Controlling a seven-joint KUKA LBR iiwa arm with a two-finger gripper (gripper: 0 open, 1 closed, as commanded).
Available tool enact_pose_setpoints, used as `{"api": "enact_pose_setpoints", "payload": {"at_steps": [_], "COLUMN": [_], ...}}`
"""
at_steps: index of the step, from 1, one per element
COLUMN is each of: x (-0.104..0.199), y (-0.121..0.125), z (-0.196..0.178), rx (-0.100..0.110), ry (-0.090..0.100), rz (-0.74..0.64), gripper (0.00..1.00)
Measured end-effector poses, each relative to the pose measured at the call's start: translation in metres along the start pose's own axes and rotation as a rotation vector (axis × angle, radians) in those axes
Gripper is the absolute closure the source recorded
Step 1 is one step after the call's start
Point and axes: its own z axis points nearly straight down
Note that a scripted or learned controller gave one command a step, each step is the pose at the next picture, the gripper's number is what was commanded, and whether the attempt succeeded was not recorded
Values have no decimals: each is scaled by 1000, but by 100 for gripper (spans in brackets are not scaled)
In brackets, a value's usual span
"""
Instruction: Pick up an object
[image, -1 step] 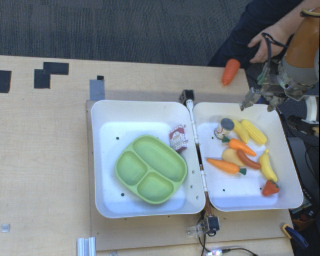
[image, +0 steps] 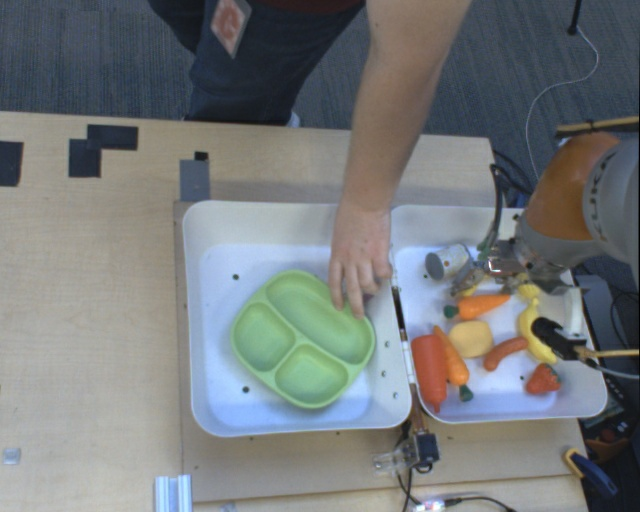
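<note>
At the lower edge of the frame, the left bin (image: 200, 400) holds a green divided plate (image: 300, 340) with three compartments. In the lower right of the frame, the right bin (image: 590, 405) holds a group of toy foods. Nearest the bottom edge lie a red pepper-like piece (image: 429, 368) and an orange carrot (image: 452, 358), touching each other, and at the far right a small strawberry-like piece (image: 543, 380).

A little higher lie a pale yellow round piece (image: 471, 338), a red-orange chili shape (image: 504, 351) and a yellow banana (image: 535, 335). Above them a second carrot (image: 484, 304) lies almost horizontal.

These pieces look like light, stiff plastic with smooth skin, so I judge they can slip between the fingers. The second carrot seems the best choice: a hold across its thick middle, where it lies apart from the others.

The gripper (image: 490, 268) hangs just above this carrot, in the right middle of the frame; whether it is wide or narrow I cannot tell.

Farther up, a person's hand (image: 358, 265) touches the top edge of the green plate, and the forearm goes to the top of the frame.
</note>
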Motion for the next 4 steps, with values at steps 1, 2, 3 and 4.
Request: {"api": "enact_pose_setpoints", "payload": {"at_steps": [1,2,3,4], "x": [0,0,1,1], "y": [2,2,4,4], "z": [-12,-12,-24,-24], "rx": [-7,-7,-10,-10], "ry": [-2,-2,-2,-2], "rz": [-1,-1,-3,-4], "gripper": [100,0,100,0]}}
